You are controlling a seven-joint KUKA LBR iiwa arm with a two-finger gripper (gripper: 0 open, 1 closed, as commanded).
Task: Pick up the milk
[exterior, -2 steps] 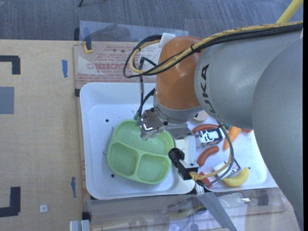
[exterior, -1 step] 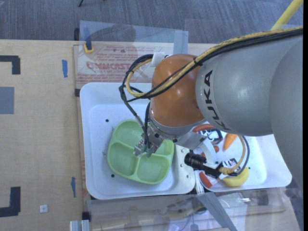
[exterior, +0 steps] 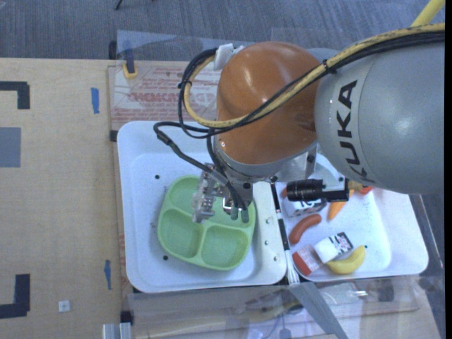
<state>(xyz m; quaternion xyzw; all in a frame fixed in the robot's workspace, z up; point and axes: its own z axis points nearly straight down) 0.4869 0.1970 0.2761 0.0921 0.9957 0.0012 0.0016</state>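
The grey arm (exterior: pixel 381 104), with its orange band (exterior: pixel 265 104) uppermost, reaches in from the right and hangs over the seam between the two white bins. Its hand (exterior: pixel 224 205) sits low over the left bin (exterior: pixel 138 189), just above the far edge of a green divided plate (exterior: pixel 205 242) that lies flat in that bin; from this angle I cannot tell whether the hand is released or clenched, and nothing is visibly caught in it. The milk (exterior: pixel 333 246), a small white carton with dark print, lies on its side in the right bin (exterior: pixel 402 249), well apart from the hand. A yellow banana (exterior: pixel 349 261) lies touching the carton's near right side. A red sausage (exterior: pixel 305 227) rests just to the carton's far left, and a red item (exterior: pixel 304 262) sits at the bin's near left corner. Farther back in that bin an orange carrot (exterior: pixel 337 210) lies partly under a black part of the arm (exterior: pixel 305 189). Black and yellow cables (exterior: pixel 185 111) loop from the wrist over the left bin's far side. The tabletop (exterior: pixel 56 189) stretches away to the left, marked with blue tape.
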